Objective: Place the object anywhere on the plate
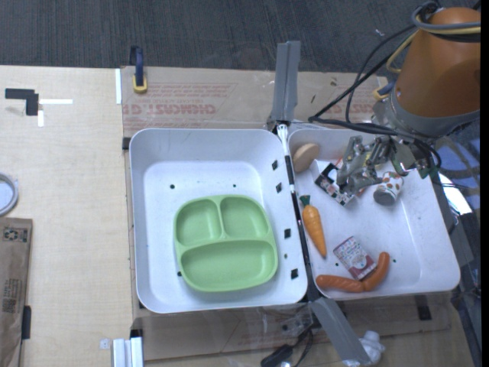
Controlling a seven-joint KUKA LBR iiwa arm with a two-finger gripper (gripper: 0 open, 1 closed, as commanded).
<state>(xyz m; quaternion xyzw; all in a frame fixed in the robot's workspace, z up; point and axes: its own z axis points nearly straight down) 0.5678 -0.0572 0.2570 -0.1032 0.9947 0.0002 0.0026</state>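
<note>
The green three-compartment plate [225, 243] lies in the left bin [145, 205], centre-left of the frame. The end effector [361, 168] hangs low over the right bin [432, 274], upper right; whether it grips anything cannot be told. A carrot [314, 228] lies at that bin's left wall, two sausages [355, 279] near its lower edge.

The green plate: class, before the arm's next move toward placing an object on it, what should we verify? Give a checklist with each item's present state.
1. Green plate lies flat in the left bin, all three compartments bare: ok.
2. Gripper is over the right bin, where the objects lie: ok.
3. An object is held between the fingers: cannot tell; the tip is lost in clutter.
4. Carrot lies apart from the other items, free to pick: ok.
5. Sausages touch each other, so a clean single pick is doubtful: not ok.
</note>
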